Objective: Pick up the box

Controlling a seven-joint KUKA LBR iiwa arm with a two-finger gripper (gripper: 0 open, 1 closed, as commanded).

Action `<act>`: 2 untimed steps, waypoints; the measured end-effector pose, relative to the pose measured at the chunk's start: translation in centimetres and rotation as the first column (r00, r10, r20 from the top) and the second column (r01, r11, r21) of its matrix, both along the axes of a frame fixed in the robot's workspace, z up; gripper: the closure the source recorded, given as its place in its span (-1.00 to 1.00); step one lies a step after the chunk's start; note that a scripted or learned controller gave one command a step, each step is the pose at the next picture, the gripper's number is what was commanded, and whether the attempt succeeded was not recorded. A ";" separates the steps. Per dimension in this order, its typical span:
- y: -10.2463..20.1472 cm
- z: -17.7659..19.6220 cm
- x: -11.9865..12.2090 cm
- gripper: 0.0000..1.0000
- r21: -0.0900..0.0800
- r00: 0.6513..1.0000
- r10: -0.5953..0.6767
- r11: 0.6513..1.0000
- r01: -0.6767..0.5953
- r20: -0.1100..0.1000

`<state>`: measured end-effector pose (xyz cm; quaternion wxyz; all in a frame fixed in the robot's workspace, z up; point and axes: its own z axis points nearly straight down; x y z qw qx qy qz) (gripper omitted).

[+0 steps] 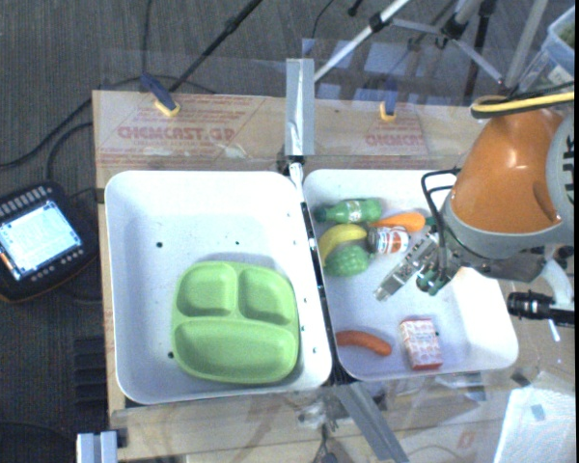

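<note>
Gripper point(405, 276) hovers over right bin point(482, 340), fingers apart, holding nothing
Box point(420, 343) lies just below it, beside a sausage point(363, 341)

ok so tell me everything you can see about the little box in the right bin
The small red and white printed cardboard box lies flat on the floor of the right shallow white bin, near its front edge. It looks rectangular and intact, long side running roughly front to back, slightly skewed; the print is too small to read. Nothing touches it: the orange sausage-shaped toy lies apart to its left, and the arm's tool sits above and behind it, not on it.
</note>
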<state>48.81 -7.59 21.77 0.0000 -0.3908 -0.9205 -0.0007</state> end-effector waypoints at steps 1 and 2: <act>0.0 0.0 0.0 -1.00 0.000 1.000 0.000 1.000 0.000 0.000; -7.9 -8.2 0.1 -1.00 -0.002 1.000 -0.011 1.000 0.011 -0.003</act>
